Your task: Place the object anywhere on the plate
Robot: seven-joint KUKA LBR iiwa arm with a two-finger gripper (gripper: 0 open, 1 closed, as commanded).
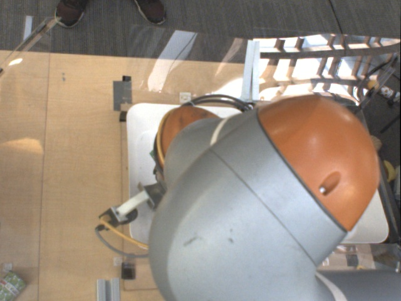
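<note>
Logging one grey arm point(263, 231) lying across a white bin point(139, 168), as I see it from the remote desk.

The arm, with its orange band point(319, 155), comes in from the right and covers most of the bin; only the bin's left edge and near-left corner are open to me. Gripper: wide or narrow, I cannot tell. Object and plate: I cannot tell where either lies under the arm. Bench point(62, 168): pale wood, stretching left of the bin. Beyond the bench's far edge, near its far-left corner, two dark shoes point(76, 2) stand on grey carpet.
</note>
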